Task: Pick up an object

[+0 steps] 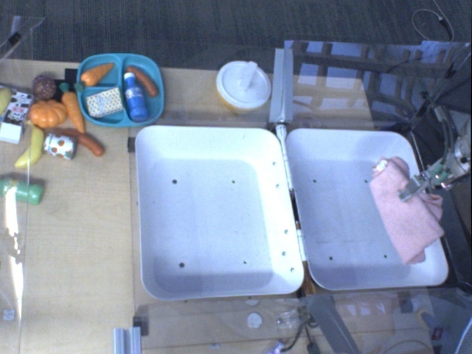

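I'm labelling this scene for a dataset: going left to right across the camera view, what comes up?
Green toy → blue divided plate → yellow lidded cup → left white bin → right white bin → pink cloth → gripper.

End effector [419,185]: fingers too small to judge. Arm: cut off at right edge. Pink cloth [404,209]: partly covered.

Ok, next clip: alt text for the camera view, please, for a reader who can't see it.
The arm's hand sits low over a crumpled pink cloth at the right side of the right shallow white bin. Beside it is the left shallow white bin, and toy vegetables fill a divided blue plastic plate on the wooden bench.
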`<state>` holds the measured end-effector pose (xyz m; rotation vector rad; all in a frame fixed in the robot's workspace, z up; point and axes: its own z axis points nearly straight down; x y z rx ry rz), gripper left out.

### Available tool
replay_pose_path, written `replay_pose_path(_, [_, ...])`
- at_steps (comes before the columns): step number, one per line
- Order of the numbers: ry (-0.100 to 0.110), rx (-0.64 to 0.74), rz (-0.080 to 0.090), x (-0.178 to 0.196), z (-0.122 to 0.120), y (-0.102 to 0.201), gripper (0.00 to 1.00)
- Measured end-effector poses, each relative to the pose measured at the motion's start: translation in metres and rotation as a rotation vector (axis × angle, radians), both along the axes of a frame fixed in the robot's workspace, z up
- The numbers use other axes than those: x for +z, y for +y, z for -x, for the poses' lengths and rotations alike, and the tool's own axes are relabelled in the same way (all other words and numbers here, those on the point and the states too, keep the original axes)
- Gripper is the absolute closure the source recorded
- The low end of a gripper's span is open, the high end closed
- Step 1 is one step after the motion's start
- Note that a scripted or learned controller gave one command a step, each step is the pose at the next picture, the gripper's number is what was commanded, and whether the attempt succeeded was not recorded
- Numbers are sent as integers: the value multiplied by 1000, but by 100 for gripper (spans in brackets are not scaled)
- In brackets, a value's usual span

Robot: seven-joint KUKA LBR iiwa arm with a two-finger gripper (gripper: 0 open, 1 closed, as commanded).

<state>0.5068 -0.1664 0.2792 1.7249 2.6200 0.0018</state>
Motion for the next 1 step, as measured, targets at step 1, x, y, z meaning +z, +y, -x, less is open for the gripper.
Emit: replay_pose_path(1, [3, -245, -2, -47, -62, 48, 100])
